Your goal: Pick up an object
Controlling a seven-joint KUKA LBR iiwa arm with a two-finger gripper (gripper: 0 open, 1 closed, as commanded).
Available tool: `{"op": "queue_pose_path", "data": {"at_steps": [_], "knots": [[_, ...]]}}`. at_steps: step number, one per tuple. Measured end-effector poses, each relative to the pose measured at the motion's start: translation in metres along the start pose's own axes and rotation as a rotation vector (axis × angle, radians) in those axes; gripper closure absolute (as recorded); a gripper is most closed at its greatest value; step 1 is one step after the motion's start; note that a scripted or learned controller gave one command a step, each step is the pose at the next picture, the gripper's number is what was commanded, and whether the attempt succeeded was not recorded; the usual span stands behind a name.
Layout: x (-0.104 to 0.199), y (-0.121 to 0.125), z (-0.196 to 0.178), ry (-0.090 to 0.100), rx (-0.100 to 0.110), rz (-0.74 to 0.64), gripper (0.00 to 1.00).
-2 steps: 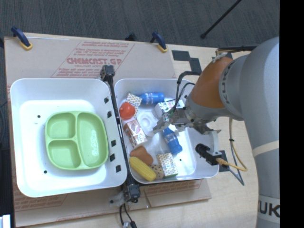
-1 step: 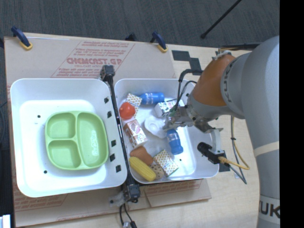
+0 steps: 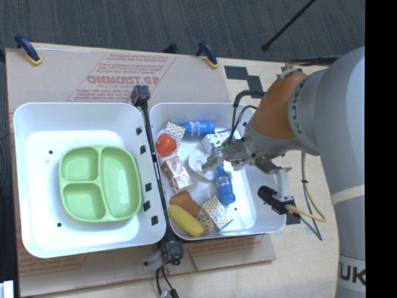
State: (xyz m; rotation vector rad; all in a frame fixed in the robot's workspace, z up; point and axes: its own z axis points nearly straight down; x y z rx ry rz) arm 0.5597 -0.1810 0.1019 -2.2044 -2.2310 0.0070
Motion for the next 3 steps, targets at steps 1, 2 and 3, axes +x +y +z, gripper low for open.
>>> {"op": "queue_pose_path", "data": {"at_steps": [1,2,3], "knots": [[-0.011,-0.024,0.01,0.0,-0.003,0.005,0.0],[-0.011,-0.023,0.0,0.0,-0.003,0.0,1.0],[0.029,0.001,-0.112,0.0,-0.008,0.006,1.0]]}}
